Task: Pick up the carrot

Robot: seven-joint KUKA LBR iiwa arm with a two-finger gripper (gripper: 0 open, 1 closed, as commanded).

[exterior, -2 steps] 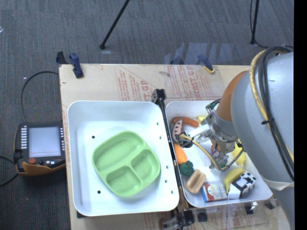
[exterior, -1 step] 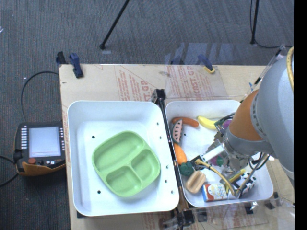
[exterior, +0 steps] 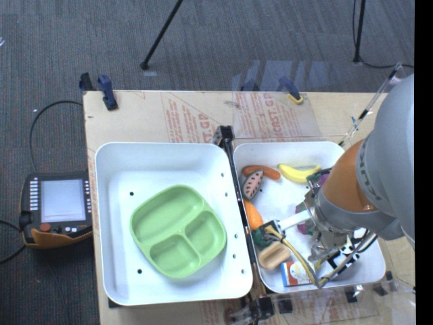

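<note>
White right bin [exterior: 284, 144], near end first: a small red-and-blue packet [exterior: 293, 273] lies by the near wall, and a tan bun [exterior: 273, 255] sits just far-left of it, close to the bin's left wall. Grey arm [exterior: 399, 147] with its orange band [exterior: 346, 178] reaches in from the right and hangs over the near-right part of this bin, wrist pointing down at the floor right of the bun. The jaws sit in a clutter of cables and brackets; cannot tell how wide they stand or whether anything is between them. Carrot [exterior: 253, 215]: orange, lying on the bin floor right beside the left wall, about halfway along it, far of the bun and left of the wrist, apart from both. Just far of the carrot, a reddish fruit slice [exterior: 252, 183] with dark seeds, against the same wall. Then a brown-red sausage [exterior: 262, 172] lying left-right, just far of the slice. Yellow banana [exterior: 298, 173] right of the sausage, near the far wall. The left bin [exterior: 162, 156] alongside holds a light green three-compartment plate [exterior: 177, 230], flat, set at a slant. Both bins rest on a tan table [exterior: 169, 117] with red print. A blue clamp [exterior: 107, 93] at the table's far-left corner, another clamp [exterior: 292, 93] at the far edge behind the right bin. A teach pendant [exterior: 57, 208] on the grey carpet [exterior: 67, 39], left of the table. Black tripod legs [exterior: 166, 32] on the carpet at the far side.
</note>
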